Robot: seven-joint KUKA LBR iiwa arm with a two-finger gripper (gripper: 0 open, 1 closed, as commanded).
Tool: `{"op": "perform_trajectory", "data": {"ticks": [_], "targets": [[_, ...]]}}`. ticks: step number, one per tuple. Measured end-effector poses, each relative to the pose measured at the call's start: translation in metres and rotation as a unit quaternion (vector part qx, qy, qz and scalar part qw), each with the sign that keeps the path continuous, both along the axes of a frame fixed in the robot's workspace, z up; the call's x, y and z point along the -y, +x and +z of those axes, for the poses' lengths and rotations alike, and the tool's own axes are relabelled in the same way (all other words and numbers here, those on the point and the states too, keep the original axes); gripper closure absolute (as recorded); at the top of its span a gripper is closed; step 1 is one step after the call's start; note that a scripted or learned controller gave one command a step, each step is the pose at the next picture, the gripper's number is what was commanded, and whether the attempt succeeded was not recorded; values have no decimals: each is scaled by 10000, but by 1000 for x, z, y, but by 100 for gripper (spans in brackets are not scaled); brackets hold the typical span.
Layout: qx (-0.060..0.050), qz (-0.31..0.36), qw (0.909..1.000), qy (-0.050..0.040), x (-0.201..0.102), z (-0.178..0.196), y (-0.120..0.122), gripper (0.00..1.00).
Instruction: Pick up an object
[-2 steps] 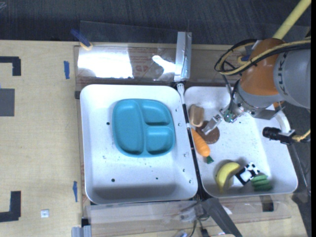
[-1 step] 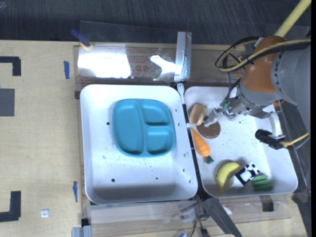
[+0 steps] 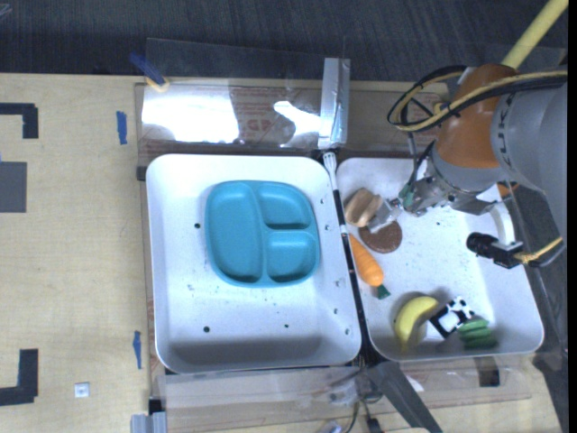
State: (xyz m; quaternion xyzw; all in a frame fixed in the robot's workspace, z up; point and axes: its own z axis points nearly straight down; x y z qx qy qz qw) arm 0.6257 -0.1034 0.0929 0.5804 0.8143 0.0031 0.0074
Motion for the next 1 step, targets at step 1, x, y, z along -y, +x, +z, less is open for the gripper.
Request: {"op": "perform_trajectory", "data": {"ticks": [1], "targets": [[34, 2, 10000, 6, 0, 12, 2, 100]]}}
